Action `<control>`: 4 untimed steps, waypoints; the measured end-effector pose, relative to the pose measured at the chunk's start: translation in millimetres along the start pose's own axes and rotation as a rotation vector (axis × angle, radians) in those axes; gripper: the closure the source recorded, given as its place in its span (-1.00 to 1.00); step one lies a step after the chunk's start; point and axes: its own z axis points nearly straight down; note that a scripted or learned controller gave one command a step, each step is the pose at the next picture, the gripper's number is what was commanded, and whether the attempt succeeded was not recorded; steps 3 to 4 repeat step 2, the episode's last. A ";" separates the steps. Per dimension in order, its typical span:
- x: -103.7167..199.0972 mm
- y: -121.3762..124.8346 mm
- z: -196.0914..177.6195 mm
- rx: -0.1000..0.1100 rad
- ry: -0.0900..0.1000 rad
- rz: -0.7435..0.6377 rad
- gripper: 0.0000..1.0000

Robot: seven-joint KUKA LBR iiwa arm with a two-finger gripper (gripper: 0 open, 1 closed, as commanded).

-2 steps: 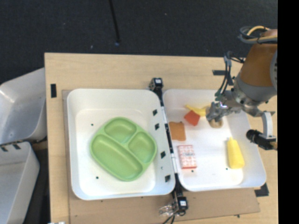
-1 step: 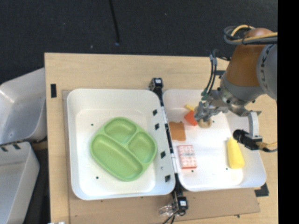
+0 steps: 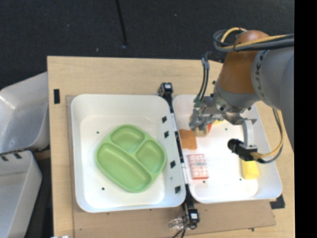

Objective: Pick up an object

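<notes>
the gripper hangs low in the right white bin, just at 12 o'clock of a flat orange-brown block; i cannot tell its opening or whether it holds anything. a yellow block lies at 4 o'clock of it, a green divided plastic tray in the left bin.

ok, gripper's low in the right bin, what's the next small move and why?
Probably a short descent onto the orange-brown block. The gripper sits at the block's upper edge in the right bin, with nothing visibly between its fingers. The patterned card and yellow object lie farther off, so the block looks like the nearest target.
</notes>
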 end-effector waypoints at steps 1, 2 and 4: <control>61.7 2.2 -13.3 -0.002 0.001 -0.002 1.00; 114.8 2.5 -29.3 -0.002 0.000 -0.001 1.00; 114.8 2.5 -29.3 -0.002 0.000 -0.001 1.00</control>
